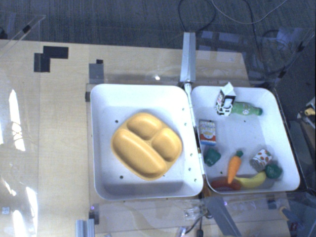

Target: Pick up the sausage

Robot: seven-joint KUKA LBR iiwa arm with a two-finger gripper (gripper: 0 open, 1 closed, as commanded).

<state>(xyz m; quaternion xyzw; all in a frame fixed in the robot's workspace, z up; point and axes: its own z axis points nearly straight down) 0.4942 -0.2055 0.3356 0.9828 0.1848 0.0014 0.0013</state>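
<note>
Camera view: from above and at a slant, two white bins sit side by side on a pale wooden bench (pixel 49 142).
Left bin (pixel 98 132): it holds one large yellow moulded piece (pixel 146 144), rounded and split into three lobes, lying near the middle.
Right bin (pixel 285 132): this one has the small items, most of them crowded toward its near edge.
Sausage (pixel 223 184): dark red, lying flat along the near wall of the right bin, toward its left corner. Its right end touches the banana, and the lower tip of the carrot is just above it.
Banana (pixel 251 180): yellow, lying along the same near wall, to the right of the sausage.
Carrot (pixel 234 166): orange with a green top, standing up the view between the sausage and the middle of the bin.
Dark green lump (pixel 212 156): just left of the carrot, close to the left wall.
Small printed packet (pixel 207 132): against the left wall, above the green lump.
Black-and-white carton (pixel 224 102): at the far side, touching the green bottle (pixel 246 109), which lies on its side.
Brown-and-white block (pixel 260 158): near the right corner, with a second green lump (pixel 273 171) just beside it.
Metal post (pixel 188 58): upright at the far end of the seam between the bins.
Pincer: wide or narrow, I cannot tell.
</note>
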